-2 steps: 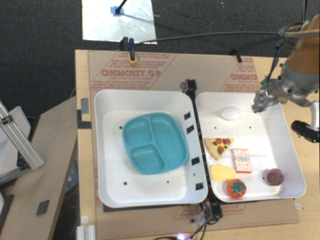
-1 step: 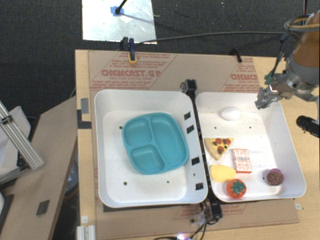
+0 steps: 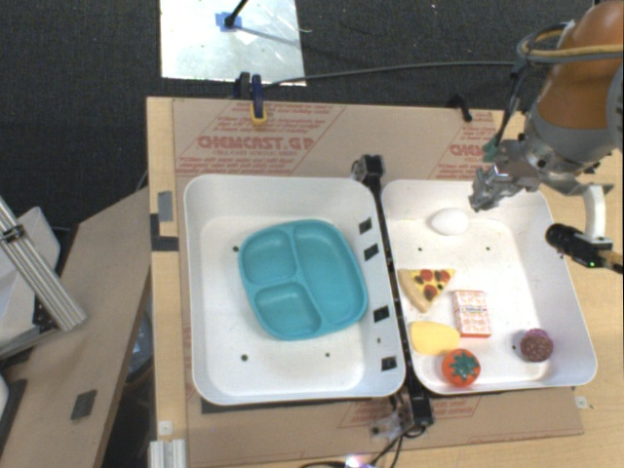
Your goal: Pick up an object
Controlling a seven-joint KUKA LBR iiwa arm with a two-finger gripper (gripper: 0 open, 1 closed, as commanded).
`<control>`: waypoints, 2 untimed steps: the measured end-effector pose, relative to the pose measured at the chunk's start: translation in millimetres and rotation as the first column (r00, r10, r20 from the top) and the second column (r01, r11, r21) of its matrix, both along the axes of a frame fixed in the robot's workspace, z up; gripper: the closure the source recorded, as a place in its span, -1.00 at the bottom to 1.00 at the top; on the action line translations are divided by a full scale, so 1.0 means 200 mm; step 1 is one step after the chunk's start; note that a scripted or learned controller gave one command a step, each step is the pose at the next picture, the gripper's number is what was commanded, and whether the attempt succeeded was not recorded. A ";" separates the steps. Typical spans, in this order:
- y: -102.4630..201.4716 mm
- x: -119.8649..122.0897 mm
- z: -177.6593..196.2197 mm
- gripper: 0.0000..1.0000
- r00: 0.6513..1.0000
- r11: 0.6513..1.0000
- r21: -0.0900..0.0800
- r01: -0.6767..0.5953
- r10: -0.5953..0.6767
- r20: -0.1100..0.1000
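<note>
Egg-shaped white object point(image 3: 449, 222) lies in our right bin point(image 3: 564, 291), just below and left of the tool point(image 3: 485, 195), apart from it. We hover the tool over the bin's far edge; whether it is spread or pressed together, we cannot tell. Farther toward the near side sit a pizza slice point(image 3: 427, 285), a small red-and-white box point(image 3: 471, 313), a yellow piece point(image 3: 433, 337), a tomato point(image 3: 460, 367) and a dark red ball point(image 3: 535, 345). Well left, the other bin point(image 3: 214, 261) carries a teal divided plate point(image 3: 301, 278).
</note>
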State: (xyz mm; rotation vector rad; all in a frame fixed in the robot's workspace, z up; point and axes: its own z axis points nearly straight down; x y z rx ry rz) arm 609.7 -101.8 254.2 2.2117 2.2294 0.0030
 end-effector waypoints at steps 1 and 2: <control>0.22 0.02 0.00 1.00 1.000 1.000 0.000 0.000 0.000 -0.001; 0.52 -0.03 -0.03 1.00 1.000 1.000 0.001 -0.001 0.001 -0.002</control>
